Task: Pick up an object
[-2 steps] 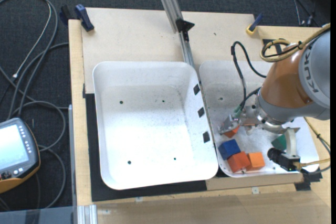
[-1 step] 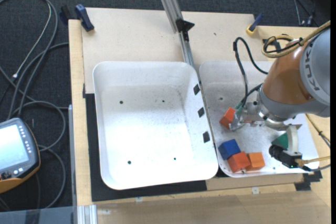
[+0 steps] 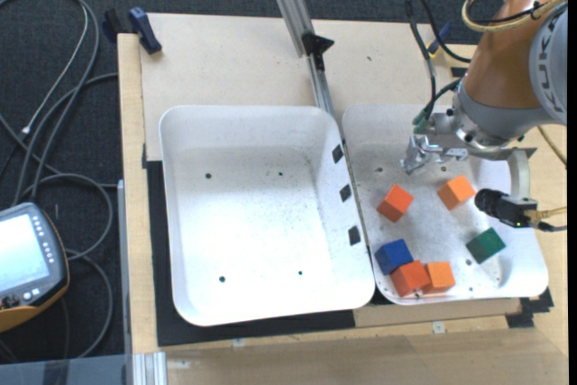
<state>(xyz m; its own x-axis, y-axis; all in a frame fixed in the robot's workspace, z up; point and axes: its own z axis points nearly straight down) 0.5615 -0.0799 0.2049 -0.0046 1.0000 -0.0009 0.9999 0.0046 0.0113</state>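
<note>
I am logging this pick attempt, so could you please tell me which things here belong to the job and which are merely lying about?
Belonging to the job:
- metal two-finger gripper
- right white bin
- orange cubes
- blue cube
- green cube

Lying about:
- left white bin
- blue clamp
- handheld pendant with screen
- loose floor cables

The arm (image 3: 514, 68) is cut off by the right edge. The far right part of the right bin (image 3: 518, 284) is hidden beneath it. The state of the gripper (image 3: 416, 160) cannot be made out. At the left edge, a handheld screen unit (image 3: 25, 261) is partly cut off.
</note>
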